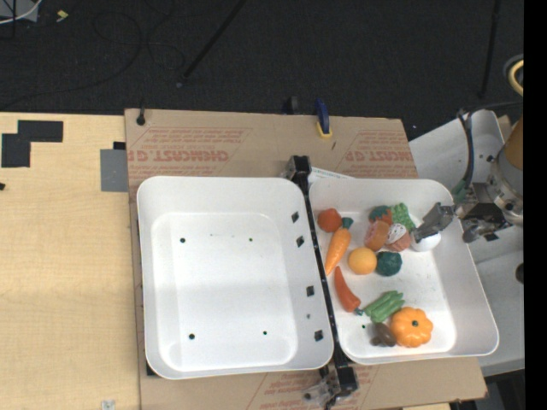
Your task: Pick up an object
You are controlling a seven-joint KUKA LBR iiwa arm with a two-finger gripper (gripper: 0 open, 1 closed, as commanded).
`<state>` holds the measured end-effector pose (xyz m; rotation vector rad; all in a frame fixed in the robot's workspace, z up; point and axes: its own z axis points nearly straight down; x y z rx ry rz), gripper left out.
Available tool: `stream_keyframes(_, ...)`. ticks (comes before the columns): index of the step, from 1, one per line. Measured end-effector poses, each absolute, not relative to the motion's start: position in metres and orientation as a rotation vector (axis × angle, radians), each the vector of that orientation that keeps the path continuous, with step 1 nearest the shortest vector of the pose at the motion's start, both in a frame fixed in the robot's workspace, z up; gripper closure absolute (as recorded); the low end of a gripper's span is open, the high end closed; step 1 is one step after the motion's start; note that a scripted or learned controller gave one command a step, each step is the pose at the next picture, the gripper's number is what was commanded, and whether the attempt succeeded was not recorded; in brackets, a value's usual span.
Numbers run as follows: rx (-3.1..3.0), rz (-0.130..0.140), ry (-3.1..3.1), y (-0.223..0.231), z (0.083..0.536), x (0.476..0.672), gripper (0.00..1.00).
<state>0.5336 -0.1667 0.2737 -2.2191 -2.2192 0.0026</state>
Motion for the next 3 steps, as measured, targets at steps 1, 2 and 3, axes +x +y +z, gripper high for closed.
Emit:
stream_keyframes(1,-2.207,0.006,-2.221,-0.108,0.181,0.575,0.00)
stream_keyframes(2,-2.206,0.007,-2.219,-0.027,0.187,0.486,0.00)
stream_keyframes(3,-2.228,-0.006,-2.226,-0.104,0.099,0.491,0.00)
